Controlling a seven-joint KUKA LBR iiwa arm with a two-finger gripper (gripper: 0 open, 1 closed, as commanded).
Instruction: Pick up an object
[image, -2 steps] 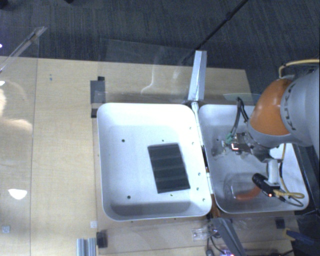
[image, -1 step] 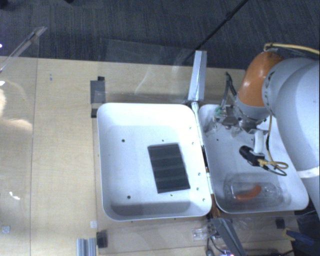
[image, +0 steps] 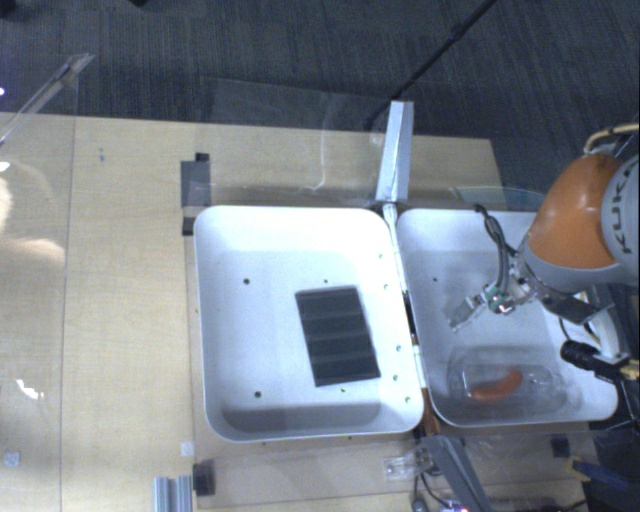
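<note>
Camera view: dark ribbed pad (image: 338, 336) in left bin (image: 225, 300), orange object (image: 496, 385) in right bin (image: 440, 250).

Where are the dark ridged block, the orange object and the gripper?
dark ridged block (image: 338, 336): camera view, middle of its ribbed top, left bin.
orange object (image: 497, 385): camera view, middle of its body, right bin.
gripper (image: 478, 306): camera view, by its tips, over the right bin.

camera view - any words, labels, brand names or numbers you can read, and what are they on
"KU": dark letters on the grey arm shell beside the orange band, cut off by the picture's edge, so the rest of the word cannot be read.
The dark ribbed block in the left bin bears no readable text.
The clear object with an orange part in the right bin is too blurred to show any label.
</note>
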